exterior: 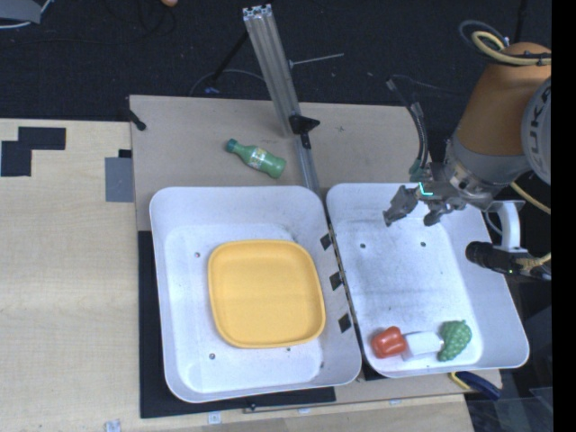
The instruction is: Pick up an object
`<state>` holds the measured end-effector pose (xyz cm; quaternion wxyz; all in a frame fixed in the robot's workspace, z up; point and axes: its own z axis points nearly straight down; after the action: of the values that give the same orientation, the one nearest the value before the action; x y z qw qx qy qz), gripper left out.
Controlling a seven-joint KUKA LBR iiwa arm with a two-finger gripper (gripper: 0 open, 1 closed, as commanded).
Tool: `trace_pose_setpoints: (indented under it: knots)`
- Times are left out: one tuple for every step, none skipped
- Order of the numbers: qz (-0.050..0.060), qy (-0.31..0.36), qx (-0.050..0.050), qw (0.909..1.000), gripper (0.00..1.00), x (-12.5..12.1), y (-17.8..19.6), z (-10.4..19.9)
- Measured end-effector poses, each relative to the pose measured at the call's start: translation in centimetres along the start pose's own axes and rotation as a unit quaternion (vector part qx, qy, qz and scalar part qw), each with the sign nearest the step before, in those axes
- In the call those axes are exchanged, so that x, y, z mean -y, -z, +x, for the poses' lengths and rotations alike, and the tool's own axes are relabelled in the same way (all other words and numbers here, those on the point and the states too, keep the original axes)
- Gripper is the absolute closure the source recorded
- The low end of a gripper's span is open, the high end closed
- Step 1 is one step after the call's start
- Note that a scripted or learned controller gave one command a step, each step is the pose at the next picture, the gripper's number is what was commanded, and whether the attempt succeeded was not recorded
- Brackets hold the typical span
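Jaws are standing spread apart w/ nothing between them: two dark fingers [397, 211] splayed out below the wrist, the two-finger gripper [416, 212] hanging over the far end of the right shallow white plastic bin [409, 268], near its back rim. Grey arm w/ orange band [500, 97] is reaching in from the right side, cables looping off its top and a black cable running down beside the wrist.

Pickable stuff is sitting at the opposite, near end of the same bin, well apart from the gripper: a small red-orange rounded toy pepper [388, 341], a white flat block [421, 344] just beside it, and a green bumpy broccoli-like toy [454, 339] on the block's other side. All three are lying in a row along the near rim, close together; can't tell if they're actually touching.

Left white bin [171, 241] is holding a yellow square plastic plate w/ rounded corners [266, 292], lying flat around the middle.

Behind the bins, on the tan board [189, 133], a small green plastic bottle w/ a pale label [256, 157] is lying on its side. A silver aluminium extrusion bar [274, 61] is slanting up from the board near the gap between the bins.
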<state>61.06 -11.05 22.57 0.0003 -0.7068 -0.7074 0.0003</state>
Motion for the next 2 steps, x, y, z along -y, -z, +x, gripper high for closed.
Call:
trace_pose_setpoints:
  knots:
    - [0.000,0.000,0.000,1.0000,0.00,0.0,0.0,0.0]
    - [0.002,0.000,0.000,1.0000,0.00,-0.3,-4.3,0.1]
